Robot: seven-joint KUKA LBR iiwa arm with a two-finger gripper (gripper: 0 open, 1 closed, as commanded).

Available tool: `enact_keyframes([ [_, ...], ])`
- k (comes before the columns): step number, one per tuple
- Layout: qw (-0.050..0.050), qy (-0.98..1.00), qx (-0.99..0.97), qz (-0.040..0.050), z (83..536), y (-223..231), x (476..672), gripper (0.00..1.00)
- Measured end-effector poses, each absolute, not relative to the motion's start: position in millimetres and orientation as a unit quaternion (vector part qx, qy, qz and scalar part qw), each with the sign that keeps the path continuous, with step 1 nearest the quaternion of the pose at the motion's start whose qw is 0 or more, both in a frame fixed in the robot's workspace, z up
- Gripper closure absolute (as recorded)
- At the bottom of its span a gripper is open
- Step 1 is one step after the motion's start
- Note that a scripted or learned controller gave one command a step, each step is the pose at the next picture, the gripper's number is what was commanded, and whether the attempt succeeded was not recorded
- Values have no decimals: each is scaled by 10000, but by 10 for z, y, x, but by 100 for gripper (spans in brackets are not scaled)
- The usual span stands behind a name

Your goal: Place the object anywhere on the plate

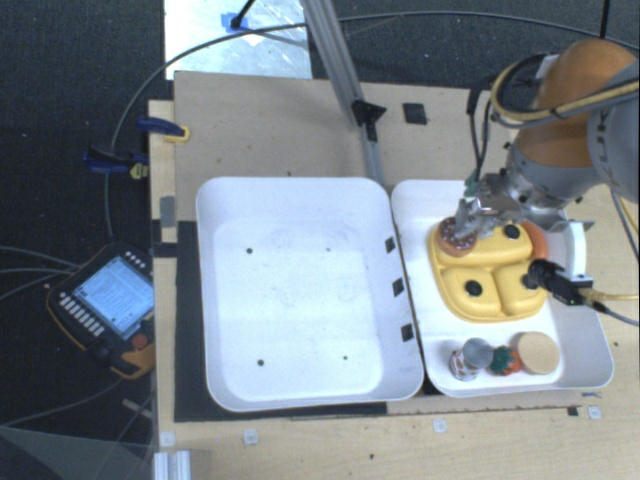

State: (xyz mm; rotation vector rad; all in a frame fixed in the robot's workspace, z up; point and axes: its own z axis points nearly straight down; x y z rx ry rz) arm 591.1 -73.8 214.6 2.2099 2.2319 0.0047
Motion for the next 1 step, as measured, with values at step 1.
enact_keyframes([
  [1, 0, 7108, 7034, 15, 2216, -274, 5940, 100],
])
